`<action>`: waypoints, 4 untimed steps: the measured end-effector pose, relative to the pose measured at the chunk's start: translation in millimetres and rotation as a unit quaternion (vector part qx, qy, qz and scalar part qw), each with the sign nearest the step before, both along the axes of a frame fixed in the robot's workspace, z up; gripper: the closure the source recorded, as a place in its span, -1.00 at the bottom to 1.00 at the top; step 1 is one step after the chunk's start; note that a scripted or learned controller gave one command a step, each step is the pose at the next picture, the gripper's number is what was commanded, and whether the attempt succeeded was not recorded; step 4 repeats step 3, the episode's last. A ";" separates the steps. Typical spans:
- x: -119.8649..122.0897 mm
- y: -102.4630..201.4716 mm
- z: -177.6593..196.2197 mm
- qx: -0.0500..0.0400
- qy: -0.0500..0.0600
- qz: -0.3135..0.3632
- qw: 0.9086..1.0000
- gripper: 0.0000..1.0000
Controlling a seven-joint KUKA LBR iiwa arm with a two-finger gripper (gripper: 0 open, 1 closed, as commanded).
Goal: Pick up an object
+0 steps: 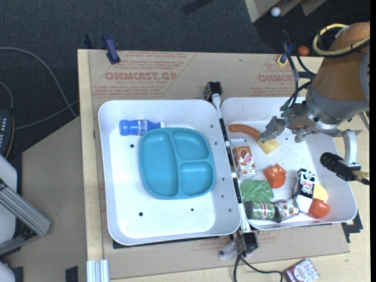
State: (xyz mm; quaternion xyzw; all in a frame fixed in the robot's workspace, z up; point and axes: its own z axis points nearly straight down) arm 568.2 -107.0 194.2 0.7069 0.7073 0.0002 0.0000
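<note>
Yellow cheese wedge (269, 146) lies just below my gripper (285, 130), whose fingers are spread wide and hold nothing, so I judge it lined up for that pick.

floor (147, 16): dark carpet | bench (176, 69): printed cardboard top | cable (35, 69): left floor

The arm (343, 69) is cut off by the right edge, the small packet (302, 271) near the bench's front is cropped by the bottom edge, and labels on the can (263, 211) are too small to read.
</note>
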 end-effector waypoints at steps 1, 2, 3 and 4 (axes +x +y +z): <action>-40.6 -5.0 -95.6 -0.001 -0.001 0.000 1.000 -1.00; -59.2 -1.8 -108.0 -0.005 -0.004 -0.004 1.000 -1.00; -59.6 2.7 -99.9 -0.001 -0.002 -0.001 1.000 1.00; -59.6 2.7 -99.9 -0.001 -0.002 -0.001 1.000 1.00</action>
